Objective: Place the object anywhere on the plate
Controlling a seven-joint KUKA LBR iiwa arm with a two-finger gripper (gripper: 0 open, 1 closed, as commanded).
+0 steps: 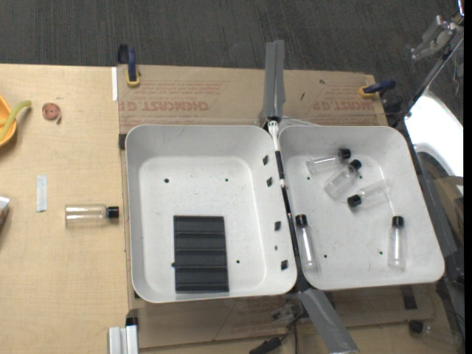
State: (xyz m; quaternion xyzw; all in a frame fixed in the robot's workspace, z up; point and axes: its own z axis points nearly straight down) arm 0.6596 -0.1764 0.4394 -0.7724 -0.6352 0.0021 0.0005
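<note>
A black ridged plate (200, 254) lies flat in the front middle of the left white bin (133, 198). The right white bin (420, 198) holds several clear vials with black caps. Three of them cluster near its back middle, among them one vial (341, 179) and another (369, 193). A further vial (304, 240) lies along the bin's left wall, and one more (397, 243) lies near its right front.
The bins sit on cardboard (192, 102) held by clamps (125, 57). On the wooden bench to the left lie a loose vial (88, 213), a white strip (41, 194), a small brown disc (50, 110) and an orange bowl (4, 124) at the edge.
</note>
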